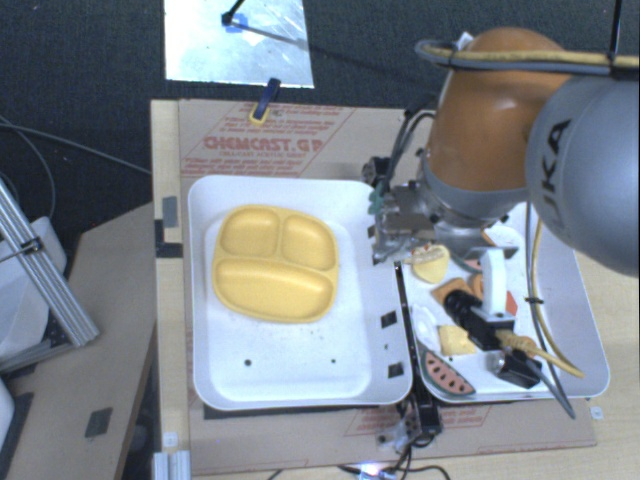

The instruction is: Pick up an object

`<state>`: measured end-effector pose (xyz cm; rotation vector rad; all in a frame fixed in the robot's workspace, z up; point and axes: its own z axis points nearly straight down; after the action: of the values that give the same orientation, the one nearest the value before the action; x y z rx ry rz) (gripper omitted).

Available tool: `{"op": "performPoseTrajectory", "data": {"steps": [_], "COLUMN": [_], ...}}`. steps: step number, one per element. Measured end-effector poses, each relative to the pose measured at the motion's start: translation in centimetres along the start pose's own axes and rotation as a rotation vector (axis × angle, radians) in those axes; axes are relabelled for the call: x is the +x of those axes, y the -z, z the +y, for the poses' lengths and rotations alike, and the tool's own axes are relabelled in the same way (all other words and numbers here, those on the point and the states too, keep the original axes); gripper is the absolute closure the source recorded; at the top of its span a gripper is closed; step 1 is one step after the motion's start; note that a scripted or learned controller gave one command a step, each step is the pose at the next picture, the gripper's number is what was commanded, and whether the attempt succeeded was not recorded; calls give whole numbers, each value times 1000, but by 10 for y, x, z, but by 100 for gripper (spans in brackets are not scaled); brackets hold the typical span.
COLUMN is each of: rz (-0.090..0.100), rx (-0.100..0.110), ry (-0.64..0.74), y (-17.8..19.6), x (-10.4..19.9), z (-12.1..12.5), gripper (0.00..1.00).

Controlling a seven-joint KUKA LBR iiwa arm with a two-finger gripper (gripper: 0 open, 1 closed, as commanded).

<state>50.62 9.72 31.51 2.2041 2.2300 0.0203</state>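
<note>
Pale yellow piece [431,264] just beside the pincer [398,232], lower right

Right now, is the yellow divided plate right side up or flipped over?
Right side up: the yellow divided plate lies flat in the white bin, its three hollow compartments facing up, nothing in them.

- Two shallow white bins: the left bin [290,368] and the right bin [578,340].
- One yellow divided plate [275,263] with three compartments, in the left bin.
- One watermelon slice [447,376] in the right bin.
- Two pale yellow chunks in the right bin: the upper chunk [431,264] and the lower chunk [456,340].
- One orange piece [476,286], partly hidden; its kind is unclear.
- One printed cardboard sheet [270,138] under the bins.
- One shiny sheet [240,28] beyond the cardboard.
- One small blue-and-yellow item [265,100].
- One robot arm [500,118].
</note>
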Motion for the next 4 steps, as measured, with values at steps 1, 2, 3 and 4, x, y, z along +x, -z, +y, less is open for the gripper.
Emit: {"op": "performPoseTrajectory", "data": {"steps": [1, 2, 3, 4], "rz": [-5, -6, -3, -2], "rx": [20, 14, 14, -5], "ry": [-3, -16, -4, -9], "y": [-131, -105, -202, -227], "x": [43, -19, 39, 69], "z": [29, 0, 15, -17], "gripper": [100, 100, 100, 100]}}
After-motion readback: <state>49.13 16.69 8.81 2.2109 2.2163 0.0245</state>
